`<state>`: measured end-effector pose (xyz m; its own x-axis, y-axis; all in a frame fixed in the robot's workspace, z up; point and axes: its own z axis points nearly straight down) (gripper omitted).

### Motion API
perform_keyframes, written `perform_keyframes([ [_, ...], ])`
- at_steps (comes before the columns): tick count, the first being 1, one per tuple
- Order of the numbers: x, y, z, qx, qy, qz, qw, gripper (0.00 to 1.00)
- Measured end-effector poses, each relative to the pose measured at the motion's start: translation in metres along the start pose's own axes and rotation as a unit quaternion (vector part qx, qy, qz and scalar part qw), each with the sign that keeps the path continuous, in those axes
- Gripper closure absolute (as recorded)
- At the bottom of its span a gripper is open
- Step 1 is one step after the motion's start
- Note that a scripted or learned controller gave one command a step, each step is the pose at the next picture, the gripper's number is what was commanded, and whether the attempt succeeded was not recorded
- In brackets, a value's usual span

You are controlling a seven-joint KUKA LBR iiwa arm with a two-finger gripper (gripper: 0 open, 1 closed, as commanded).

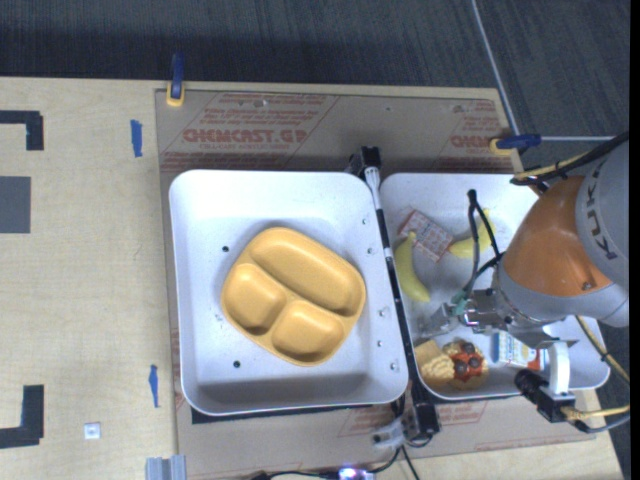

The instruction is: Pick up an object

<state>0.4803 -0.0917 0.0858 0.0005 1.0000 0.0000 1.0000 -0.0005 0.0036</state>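
Two white bins are sitting side by side on the bench, and we are taking the divider rail between them as our landmark. Left of the rail, the left bin is holding a yellow compartment tray, moulded plastic, glossy, rounded lobes. Right of the rail, the right bin is holding the clutter: a banana lying just beside the rail, a printed card a little further right, and a small round dish of toy food near the rail's lower end.

The arm is hanging over the right bin, well right of the rail, with the gripper low among the items. The wrist is covering the fingers, so we cannot tell how the jaws stand, nor whether anything is between them.

We are judging the banana the likeliest pick: probably light, hollow plastic, smooth and a bit slippery, curved. Taking it across the thick middle looks safest. The card is looking thin, flat and hard to pinch.
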Motion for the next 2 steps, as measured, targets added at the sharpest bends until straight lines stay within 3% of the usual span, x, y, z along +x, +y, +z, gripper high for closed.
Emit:
perform_keyframes([
  [2,-0.0002,0.0,0.0,0.0,0.0,0.0,1.0,0.0],
])
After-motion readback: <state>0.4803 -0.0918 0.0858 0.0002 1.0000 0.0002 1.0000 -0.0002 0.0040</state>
